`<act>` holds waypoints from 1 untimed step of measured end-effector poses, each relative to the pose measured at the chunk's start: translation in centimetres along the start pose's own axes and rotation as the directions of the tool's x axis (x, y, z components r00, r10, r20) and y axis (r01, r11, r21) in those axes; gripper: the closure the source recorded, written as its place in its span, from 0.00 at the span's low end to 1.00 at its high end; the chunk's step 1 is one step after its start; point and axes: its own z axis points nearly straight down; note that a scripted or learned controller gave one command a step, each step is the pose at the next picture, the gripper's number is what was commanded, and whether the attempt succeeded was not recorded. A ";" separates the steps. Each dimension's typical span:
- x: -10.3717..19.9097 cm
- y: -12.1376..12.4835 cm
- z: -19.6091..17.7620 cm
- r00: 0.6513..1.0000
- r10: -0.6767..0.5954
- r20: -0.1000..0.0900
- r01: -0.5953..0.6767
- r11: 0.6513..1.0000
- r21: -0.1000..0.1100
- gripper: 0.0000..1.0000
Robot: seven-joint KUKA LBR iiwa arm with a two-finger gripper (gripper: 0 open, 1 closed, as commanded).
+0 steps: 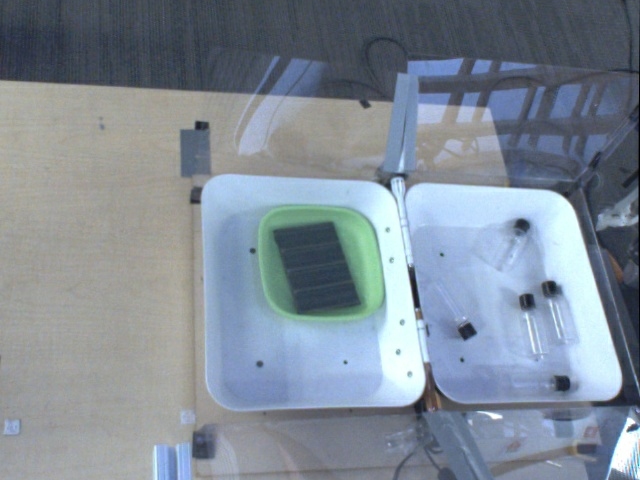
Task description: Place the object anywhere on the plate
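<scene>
Nearest to the camera, at the lower edge, the wooden bench [90,298] carries some small metal fittings [172,458] just beside the left bin's front corner.

The left bin [300,378] is white and shallow with rounded corners, and its front part is bare white floor with a few small dark dots. In the back half of this bin lies the green plate [372,258], a rounded square with a raised rim. The dark grey block [316,266] rests flat on the plate, inside the rim and about in its middle. It is a rectangle, longer than wide, turned a little so that its long side leans to the left at the far end. Its top is crossed by ridges that divide it into about four bands, and the surface looks matt. Green plate shows around it on all sides.

The right bin [480,368] touches the left bin along a hinged seam. It holds five clear vials with black caps: one lying along the front wall [540,380], two close together near the right wall [530,328] [556,316], one nearer the seam [452,313], and one at the back [508,246].

Farther off, a grey bar [403,128] stands at the seam behind the bins, a black cable [375,58] loops behind it, and beyond the bench lies dark carpet [200,18].
</scene>
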 end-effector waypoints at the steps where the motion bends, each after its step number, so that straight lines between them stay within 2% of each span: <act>1: -0.2 0.2 -0.2 0.997 0.081 0.001 -0.081 0.997 0.000 0.00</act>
